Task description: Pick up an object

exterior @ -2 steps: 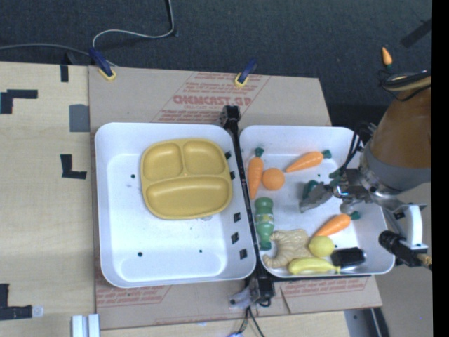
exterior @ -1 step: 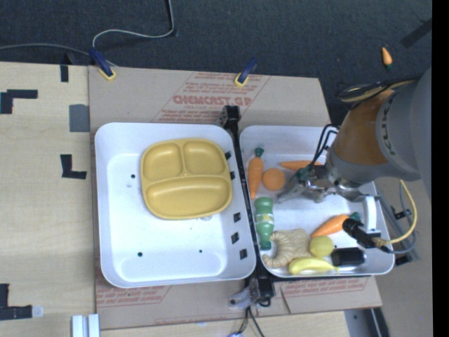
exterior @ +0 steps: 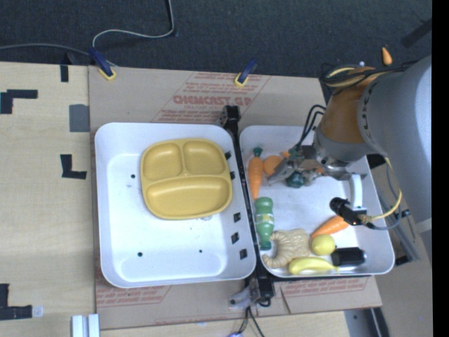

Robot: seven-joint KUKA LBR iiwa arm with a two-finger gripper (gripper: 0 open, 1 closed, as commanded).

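- Right now I see the gripper (exterior: 293,173) down in the upper part of the right bin (exterior: 382,255), near the divider between the bins; whether its claw is open or closed on anything, I cannot tell.
- Beside it lie a long carrot (exterior: 255,175) along the bin's left wall and a small orange piece (exterior: 273,164), close together.
- Below, a green bottle (exterior: 264,220) hugs the same wall, leaving bare white floor mid-bin.
- Crowded along the bottom edge I see a beige toy (exterior: 287,246), a banana (exterior: 311,265), a lemon (exterior: 323,244), a second carrot (exterior: 330,225) and a black block (exterior: 348,257).
- Over in the left bin (exterior: 112,258), a yellow divided plate (exterior: 186,177) sits in the upper half, with open floor around its lower side.
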